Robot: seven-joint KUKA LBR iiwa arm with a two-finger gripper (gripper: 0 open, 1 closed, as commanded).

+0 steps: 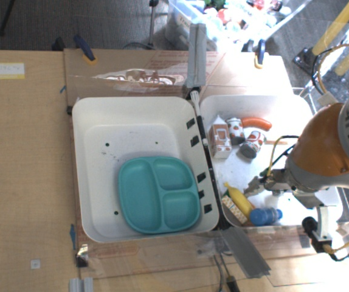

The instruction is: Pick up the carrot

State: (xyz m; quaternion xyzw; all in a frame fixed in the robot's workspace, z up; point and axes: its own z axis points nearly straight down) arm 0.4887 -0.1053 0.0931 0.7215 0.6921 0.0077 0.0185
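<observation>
The carrot (pixel 256 123) lies near the far wall of the right bin (pixel 296 105), an orange stick lying roughly across the view, its left end close to a small red-and-white can (pixel 234 127). Just nearer the camera from it sit another small can (pixel 255 140) and a dark grey round piece (pixel 247 152); to their left stands a small milk-carton-like box (pixel 221 139) against the divider between the bins.

The arm (pixel 329 151) comes in from the right, its orange band bulking over the right bin's right side, and the grey wrist bends down toward the bin's middle. The pincer (pixel 255 187) points leftward over the white floor, low in the bin; it is small and partly merged with cables and the wrist, so I cannot tell how far apart its tips stand. Nothing is seen between them.

The carrot lies well apart from the pincer, toward the far wall, with the can and the grey piece between them. Closer to the pincer, at the bin's near edge, lie a yellow banana-like piece (pixel 238 199) and a blue bottle (pixel 264 216) on its side.

The left bin (pixel 92 139) holds a teal divided plate (pixel 159 193). Both bins rest on the brown surface (pixel 22 163).
</observation>
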